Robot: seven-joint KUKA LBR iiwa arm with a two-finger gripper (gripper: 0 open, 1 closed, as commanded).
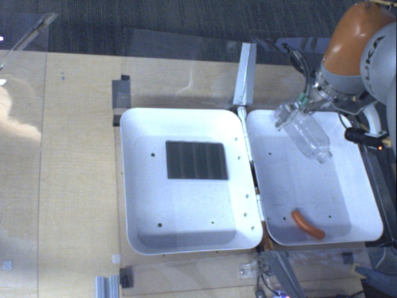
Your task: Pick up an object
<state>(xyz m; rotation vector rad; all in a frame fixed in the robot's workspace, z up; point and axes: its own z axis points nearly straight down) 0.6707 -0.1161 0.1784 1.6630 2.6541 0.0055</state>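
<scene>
From the camera view above the desk [68, 185], two shallow white bins sit side by side so that things can be moved from one to the other. The left bin [139, 166] carries a dark ribbed pad [196, 160] lying flat near its middle, well away from the arm. The right bin [360, 210] holds the likely candidates: a clear plastic bottle [308, 136] lying on its side and slanted in the upper part, and a small orange sausage-shaped toy [307, 224] resting near the front edge, well apart from the bottle.

The arm [356, 42] leans in from the right over the back corner of the right bin, its wrist pointed down toward the bottle's upper end. The gripper [302, 106] sits just at or beside that end, which suggests the bottle is the target. Clear plastic and glare hide the tips; I cannot tell whether the jaws stand wide or narrow, nor whether they touch the bottle. The bottle looks to be lying on the bin floor, so I judge it not yet lifted. Being smooth and round, it may roll or slip when squeezed.
</scene>
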